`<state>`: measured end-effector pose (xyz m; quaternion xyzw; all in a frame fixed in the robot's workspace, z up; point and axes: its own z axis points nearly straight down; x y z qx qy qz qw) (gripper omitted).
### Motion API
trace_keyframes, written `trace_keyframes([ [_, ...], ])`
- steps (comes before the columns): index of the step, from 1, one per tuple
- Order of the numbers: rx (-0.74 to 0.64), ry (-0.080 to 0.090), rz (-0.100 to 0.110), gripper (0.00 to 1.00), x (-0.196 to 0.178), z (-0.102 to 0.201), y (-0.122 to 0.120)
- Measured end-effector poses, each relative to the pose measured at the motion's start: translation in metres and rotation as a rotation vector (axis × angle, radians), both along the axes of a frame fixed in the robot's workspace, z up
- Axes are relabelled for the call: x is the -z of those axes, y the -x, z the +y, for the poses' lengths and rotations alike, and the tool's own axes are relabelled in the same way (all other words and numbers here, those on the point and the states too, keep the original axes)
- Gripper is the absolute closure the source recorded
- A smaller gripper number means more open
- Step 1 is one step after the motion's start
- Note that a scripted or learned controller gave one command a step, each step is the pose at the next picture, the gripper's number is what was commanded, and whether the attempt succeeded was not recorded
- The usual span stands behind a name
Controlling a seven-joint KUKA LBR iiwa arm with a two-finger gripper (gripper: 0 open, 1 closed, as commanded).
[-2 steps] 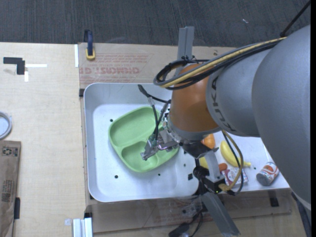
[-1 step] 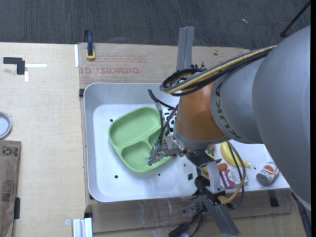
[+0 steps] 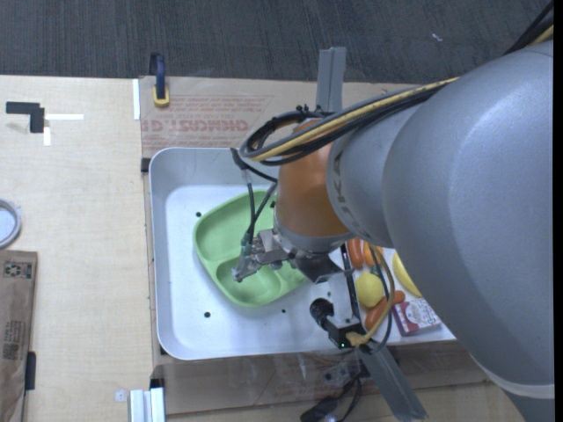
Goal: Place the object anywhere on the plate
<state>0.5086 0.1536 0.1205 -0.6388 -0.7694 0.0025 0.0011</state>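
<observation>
**Gripper low over the green plate, arm hiding the right bin**

The two-finger gripper (image 3: 244, 269) hangs low over the pale green, divided plastic plate (image 3: 220, 236). Its dark fingertips sit close together above the plate's near compartment. Nothing can be made out between them, though the view here is small and dim, so this is uncertain.

The plate lies in the shallow white left bin (image 3: 171, 262), toward its right half.

The big grey arm with its orange band (image 3: 303, 196) sweeps in from the right and covers most of the right bin. Black and yellow cables (image 3: 281, 139) loop over the wrist. Past the arm's lower edge a cluster of toy food shows: a yellow lemon-like piece (image 3: 369, 288), an orange carrot-like piece (image 3: 355, 253), a yellow banana (image 3: 403, 271) and a small red-and-white printed packet (image 3: 413, 316).

On the wooden bench (image 3: 79, 200) to the left lie a roll of clear tape (image 3: 7, 225) and a brown paper bag (image 3: 18, 306).
</observation>
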Motion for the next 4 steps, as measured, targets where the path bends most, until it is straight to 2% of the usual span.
trace_keyframes([
  [1, -0.037, 0.0, -0.001, 0.0, -0.089, -0.021, 0.006],
  [2, -0.175, -0.001, 0.001, 0.0, 0.001, 0.02, 0.032],
  [3, -0.163, -0.015, -0.035, 0.0, 0.02, -0.04, 0.023],
  [4, -0.137, -0.001, -0.002, 0.0, -0.07, -0.086, 0.03],
])
